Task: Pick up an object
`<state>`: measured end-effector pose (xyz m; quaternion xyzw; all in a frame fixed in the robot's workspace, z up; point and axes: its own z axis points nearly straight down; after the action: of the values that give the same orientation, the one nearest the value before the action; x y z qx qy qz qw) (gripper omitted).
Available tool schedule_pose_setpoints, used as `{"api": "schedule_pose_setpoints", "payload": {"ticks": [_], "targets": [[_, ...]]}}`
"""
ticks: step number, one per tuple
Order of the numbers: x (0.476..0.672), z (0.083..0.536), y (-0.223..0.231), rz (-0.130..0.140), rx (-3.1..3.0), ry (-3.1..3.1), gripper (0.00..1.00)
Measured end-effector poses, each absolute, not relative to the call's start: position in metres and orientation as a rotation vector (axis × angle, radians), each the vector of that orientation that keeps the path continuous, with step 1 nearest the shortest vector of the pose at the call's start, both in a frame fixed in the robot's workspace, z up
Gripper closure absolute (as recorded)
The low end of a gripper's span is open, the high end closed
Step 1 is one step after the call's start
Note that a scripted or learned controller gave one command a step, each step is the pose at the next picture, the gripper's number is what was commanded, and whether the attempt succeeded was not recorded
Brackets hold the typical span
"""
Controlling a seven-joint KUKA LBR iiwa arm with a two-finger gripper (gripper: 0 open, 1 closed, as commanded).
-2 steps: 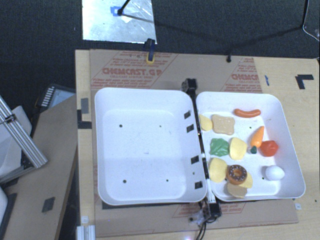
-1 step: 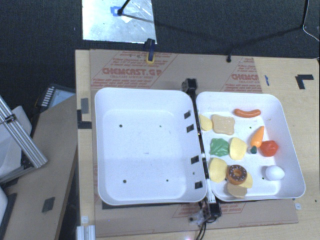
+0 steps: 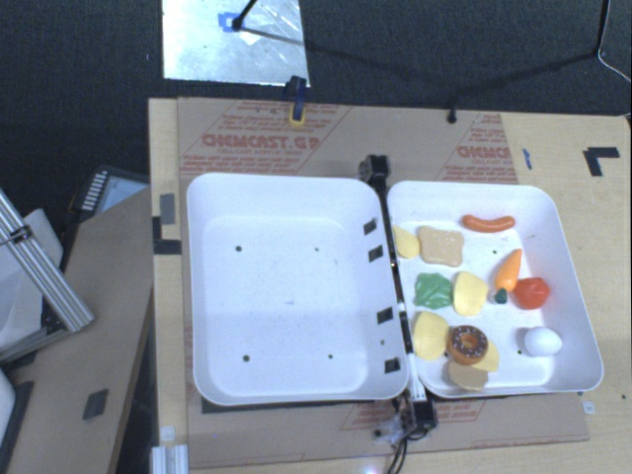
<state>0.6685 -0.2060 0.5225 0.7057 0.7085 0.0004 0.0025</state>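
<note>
Right bin [image 3: 568, 265] holds toy food: sausage [image 3: 489, 223], bread slice [image 3: 440, 246], carrot [image 3: 509, 269], tomato [image 3: 531, 292], egg [image 3: 541, 342], donut [image 3: 467, 344]. Finger state: cannot tell.

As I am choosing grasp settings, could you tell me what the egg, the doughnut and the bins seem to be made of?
The egg looks like smooth, hard white plastic: even colour, soft sheen. The doughnut seems to be moulded plastic too, brown with speckled topping, though the image is too coarse to be sure. The bins look like thin formed white plastic, matte, with rounded corners and raised rims.
</note>
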Motion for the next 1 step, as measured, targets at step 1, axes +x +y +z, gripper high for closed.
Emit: {"api": "schedule_pose_setpoints", "payload": {"ticks": [1], "targets": [[0.6685, 0.5356, -0.2059, 0.002, 2.213, 2.223, 1.00]]}}
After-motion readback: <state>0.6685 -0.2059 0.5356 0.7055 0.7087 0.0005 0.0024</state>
